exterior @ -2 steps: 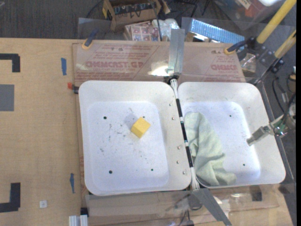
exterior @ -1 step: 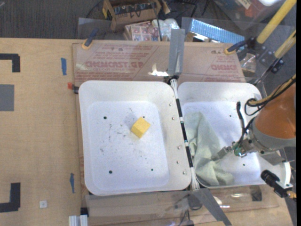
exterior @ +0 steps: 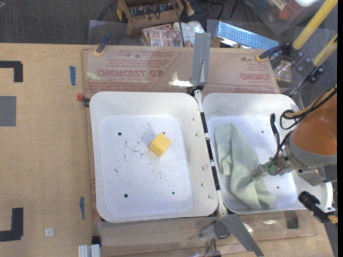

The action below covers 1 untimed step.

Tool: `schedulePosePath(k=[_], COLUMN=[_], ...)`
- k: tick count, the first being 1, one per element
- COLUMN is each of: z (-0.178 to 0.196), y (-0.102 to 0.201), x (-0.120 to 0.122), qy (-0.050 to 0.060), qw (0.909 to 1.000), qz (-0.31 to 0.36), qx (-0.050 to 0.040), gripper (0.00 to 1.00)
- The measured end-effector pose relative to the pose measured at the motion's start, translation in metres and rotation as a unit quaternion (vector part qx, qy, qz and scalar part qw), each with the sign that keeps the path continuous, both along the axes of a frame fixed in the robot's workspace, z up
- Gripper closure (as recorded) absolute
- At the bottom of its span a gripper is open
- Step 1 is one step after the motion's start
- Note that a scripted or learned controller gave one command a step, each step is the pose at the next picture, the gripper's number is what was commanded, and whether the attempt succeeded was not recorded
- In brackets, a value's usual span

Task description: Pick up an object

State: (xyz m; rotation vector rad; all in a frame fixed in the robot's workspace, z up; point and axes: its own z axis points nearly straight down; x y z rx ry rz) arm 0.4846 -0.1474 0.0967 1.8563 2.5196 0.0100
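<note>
At the lower right of the frame, we see the arm (exterior: 316, 138) reaching down into the right bin (exterior: 246, 103), its claw (exterior: 266, 169) low against the pale green cloth (exterior: 238, 167) that lies crumpled along that bin's left and lower part. We cannot tell whether the claw is spread or pressed together, and no fold of cloth shows plainly caught in it, so we would not call this a hold. We judge the step in hand to be the descent or grasp attempt on the cloth. The next move would call for pinching a raised fold firmly, then lifting straight up clear of the bin wall. Toward the middle of the left bin (exterior: 107, 111) sits 1 small yellow block (exterior: 160, 144), well apart from the arm, a second candidate on the counter (exterior: 43, 143).
</note>
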Motion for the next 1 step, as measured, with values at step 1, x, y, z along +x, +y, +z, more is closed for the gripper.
schedulePosePath(k=[1], z=[0.0938], y=[-0.0318], x=[-0.0037], qy=[0.006], qw=[0.9914], qz=[0.131], qx=[-0.0006], gripper=[1.00])
